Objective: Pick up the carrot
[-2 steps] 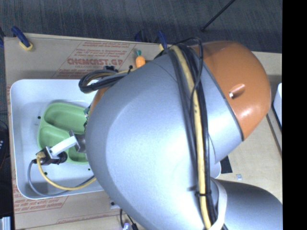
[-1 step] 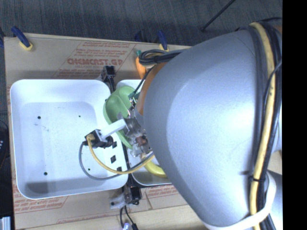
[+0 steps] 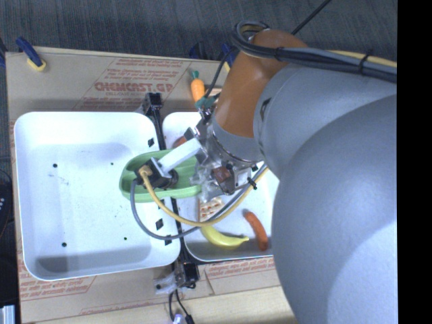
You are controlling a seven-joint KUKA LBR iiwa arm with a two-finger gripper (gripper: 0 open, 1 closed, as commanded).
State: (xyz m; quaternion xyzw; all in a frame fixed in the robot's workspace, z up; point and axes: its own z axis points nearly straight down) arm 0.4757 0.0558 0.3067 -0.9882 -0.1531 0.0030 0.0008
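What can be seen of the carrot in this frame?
The carrot is small, orange and tapered, with a short green stub at its far end, and it looks like a plastic toy. It seems to lie outside both bins, on the printed cardboard just beyond the far rim of the right bin, lengthwise away from the camera. The arm's orange band is close on its right. Whether they touch cannot be told.

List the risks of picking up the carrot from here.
1. The carrot lies by the right bin's far rim, apart from the tool, which hangs low over the green ring; a grasp here would likely miss.
2. The orange sausage beside the banana could be taken for it.
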